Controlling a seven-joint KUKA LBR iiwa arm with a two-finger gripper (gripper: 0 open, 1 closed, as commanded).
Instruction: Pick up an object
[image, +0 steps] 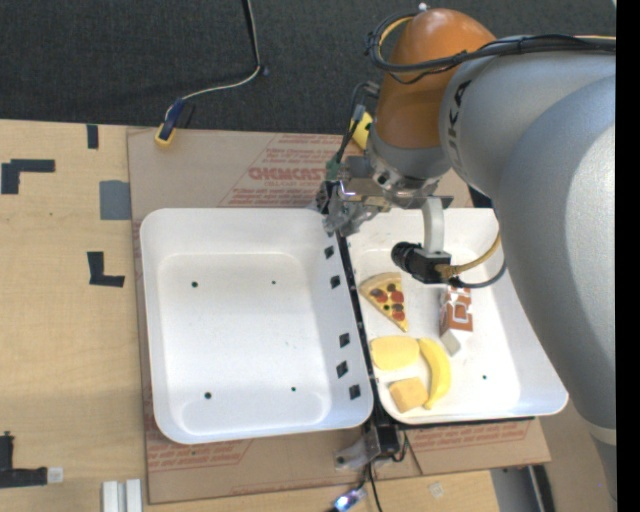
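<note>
Nothing's getting picked yet: the gripper (343, 212) is hovering over the right bin's (520, 395) far-left corner (can't tell its state), while the pizza slice (387, 299) and banana (436, 372) are sitting untouched.

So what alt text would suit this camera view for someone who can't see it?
A grey and orange robot arm reaches over two white bins; the right bin holds a toy pizza slice, banana and other small items beside the left bin.

Smooth grey arm (560, 170) with a glossy orange band (425, 80), black cables looping over it.
</note>
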